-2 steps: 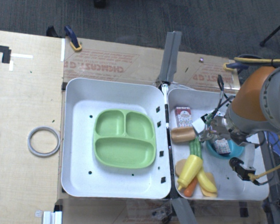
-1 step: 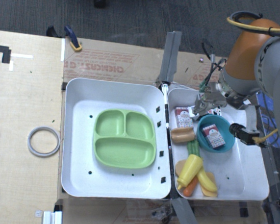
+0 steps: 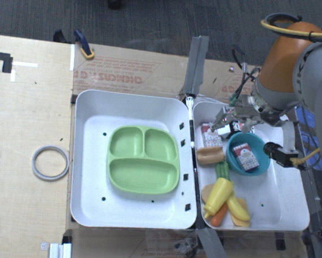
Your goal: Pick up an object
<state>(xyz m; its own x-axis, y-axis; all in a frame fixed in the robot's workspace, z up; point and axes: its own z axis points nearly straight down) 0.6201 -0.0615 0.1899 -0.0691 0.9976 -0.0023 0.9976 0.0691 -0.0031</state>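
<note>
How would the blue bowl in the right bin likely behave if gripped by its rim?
The blue bowl looks like thin plastic, so probably light and stiff. It holds a small red-and-white packet, which could slide out if the bowl tips. Its smooth, rounded rim may slip.

A divided plate (image 3: 144,161) lies in the left bin (image 3: 84,163). In the right bin (image 3: 286,214), a bowl (image 3: 248,154) holding a small packet (image 3: 248,160) sits far, with toy foods (image 3: 222,199) near and left. A tape ring (image 3: 50,162) lies left of both bins.
</note>
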